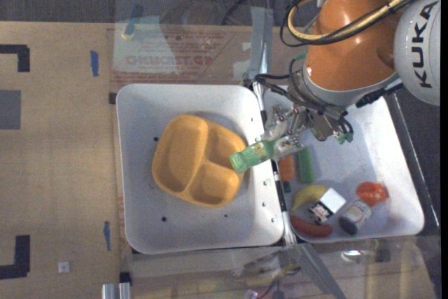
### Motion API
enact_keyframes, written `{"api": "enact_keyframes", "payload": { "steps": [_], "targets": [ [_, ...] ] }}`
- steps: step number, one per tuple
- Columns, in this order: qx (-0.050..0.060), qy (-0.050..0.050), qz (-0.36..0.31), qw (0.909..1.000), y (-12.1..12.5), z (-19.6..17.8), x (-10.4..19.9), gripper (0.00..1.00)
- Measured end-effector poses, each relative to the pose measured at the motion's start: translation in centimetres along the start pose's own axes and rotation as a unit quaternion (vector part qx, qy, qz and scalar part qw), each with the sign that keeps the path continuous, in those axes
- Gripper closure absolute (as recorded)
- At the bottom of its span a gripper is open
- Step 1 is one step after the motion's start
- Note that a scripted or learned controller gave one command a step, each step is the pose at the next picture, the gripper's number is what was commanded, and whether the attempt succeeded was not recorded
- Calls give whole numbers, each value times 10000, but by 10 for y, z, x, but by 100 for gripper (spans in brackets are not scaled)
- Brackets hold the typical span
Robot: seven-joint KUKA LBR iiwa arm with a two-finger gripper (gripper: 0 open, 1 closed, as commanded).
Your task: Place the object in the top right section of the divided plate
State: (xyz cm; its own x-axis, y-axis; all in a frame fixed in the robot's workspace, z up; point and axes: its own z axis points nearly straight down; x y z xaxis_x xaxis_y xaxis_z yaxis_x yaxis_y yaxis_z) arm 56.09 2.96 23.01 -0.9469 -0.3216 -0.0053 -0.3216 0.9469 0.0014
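Note:
A yellow divided plate [183, 163] lies tilted in the left white bin [140, 220]. A green bottle [250, 156] hangs at a slant over the ridge between the two bins. Its green end reaches over the plate's right rim, and its paler end sits between the fingers of my gripper [282, 141]. The gripper is shut on that end, under the orange wrist [346, 38], just right of the plate.
The right bin [399, 143] holds an orange carrot-like piece [285, 168], a green stick [305, 164], a yellow banana [311, 194], a white and black box [327, 205], a red tomato [371, 192], a grey can [355, 216] and a red piece [311, 226].

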Motion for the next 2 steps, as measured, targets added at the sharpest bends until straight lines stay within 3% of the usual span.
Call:
{"api": "enact_keyframes", "payload": {
  "steps": [1,2],
  "targets": [
    [-1,-1,3,10000,0,0,0,0],
    [0,0,-769,9970,16,-128,26,0]
  ]
}}
